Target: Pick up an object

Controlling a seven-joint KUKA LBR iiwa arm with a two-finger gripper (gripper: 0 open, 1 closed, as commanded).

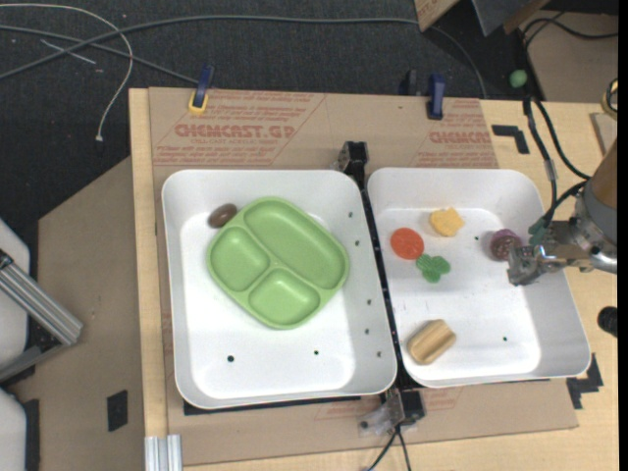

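Camera view, looking down at a slant: the cardboard sheet [314, 126] under both bins carries red print, "CHEMCAST GP", readable at the upper left and partly again at the upper right (the second copy is cut short). Two blue clamps [202, 86] pin its far edge.

The left bin [196, 361] holds a green divided tray [279, 261] with three compartments, its long axis running from upper left to lower right, and a small brown oval piece [224, 215] touching the tray's upper left rim.

The right bin [549, 351] holds a yellow chunk [446, 223], a red-orange round piece [407, 242], a green lumpy piece [433, 267] just below it, a tan bread-like roll [431, 341] whose long axis tilts up toward the right, and a purple round piece [504, 244] near the right wall.

The gripper [522, 263] sits over the right bin's right side, just beside the purple piece; whether it is parted or closed cannot be told, and nothing is seen held in it.
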